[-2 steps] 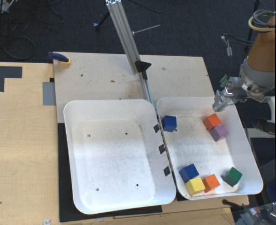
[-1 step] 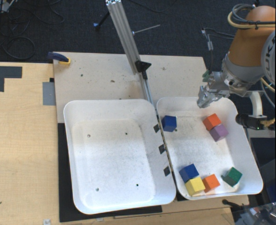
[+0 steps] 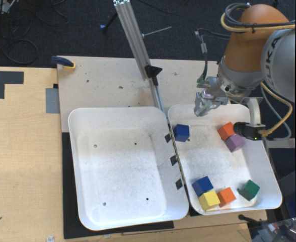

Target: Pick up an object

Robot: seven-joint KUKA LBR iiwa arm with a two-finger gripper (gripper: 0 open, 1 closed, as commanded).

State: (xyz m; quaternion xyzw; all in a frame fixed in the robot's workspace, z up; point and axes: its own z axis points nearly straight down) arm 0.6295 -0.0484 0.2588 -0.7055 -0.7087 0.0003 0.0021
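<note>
A small blue cube (image 3: pixel 181 132) sits at the left edge of the right shallow white bin (image 3: pixel 267 173), well apart from an orange cube (image 3: pixel 225 130) touching a purple cube (image 3: pixel 234 142). Near the front lie another blue cube (image 3: pixel 203 185), a yellow cube (image 3: pixel 209 200), an orange cube (image 3: pixel 226 196) and a green cube (image 3: pixel 249 189). The gripper (image 3: pixel 204 106) hangs above the bin's back rim, nothing visibly between its tips; whether spread or pressed together, I cannot tell.
</note>
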